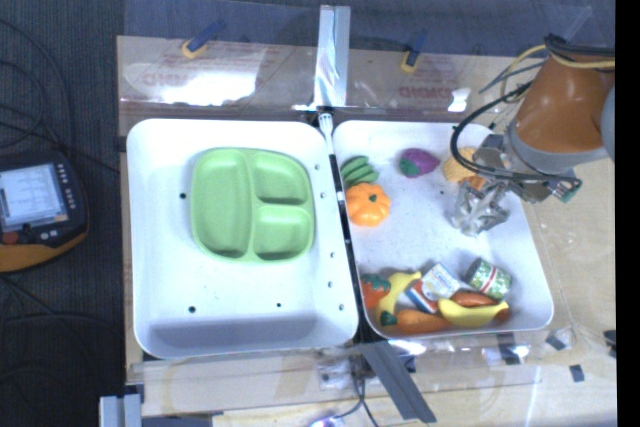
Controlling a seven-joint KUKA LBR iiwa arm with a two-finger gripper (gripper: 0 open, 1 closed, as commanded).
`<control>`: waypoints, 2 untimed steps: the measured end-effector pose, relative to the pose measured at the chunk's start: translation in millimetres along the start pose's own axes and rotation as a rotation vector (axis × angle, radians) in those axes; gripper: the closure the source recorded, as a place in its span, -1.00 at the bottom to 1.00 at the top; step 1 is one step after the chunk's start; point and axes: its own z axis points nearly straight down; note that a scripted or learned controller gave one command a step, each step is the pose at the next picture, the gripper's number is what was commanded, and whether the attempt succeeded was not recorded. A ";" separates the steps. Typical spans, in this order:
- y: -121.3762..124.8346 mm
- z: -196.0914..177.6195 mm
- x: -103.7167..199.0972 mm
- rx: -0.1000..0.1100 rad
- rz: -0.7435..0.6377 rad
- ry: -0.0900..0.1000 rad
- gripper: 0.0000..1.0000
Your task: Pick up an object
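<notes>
My gripper (480,215) hangs over the right part of the right bin (440,260), its metal fingers pointing down at the bare white floor. Nothing shows between them. A purple eggplant-like toy (419,161) lies up and to the left of the gripper. An orange pumpkin (367,204) and a green ridged toy (356,169) sit by the bin's left wall. Along the near wall lies a heap: a green can (489,277), a yellow banana (470,312), a white packet (436,281) and orange-red pieces (405,318). A yellowish object (458,170) is partly hidden behind the wrist.
The left bin (160,245) holds a green divided plate (252,203). A clear divider (332,55) stands upright between the bins at the back. Black cables loop by the orange band (565,110). A handheld screen unit (35,205) lies far left.
</notes>
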 end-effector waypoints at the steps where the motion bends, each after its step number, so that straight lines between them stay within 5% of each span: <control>1: 0.7 1.5 0.3 -0.002 0.000 0.001 -1.00; 2: 56.2 -0.6 52.2 0.000 0.075 0.000 -1.00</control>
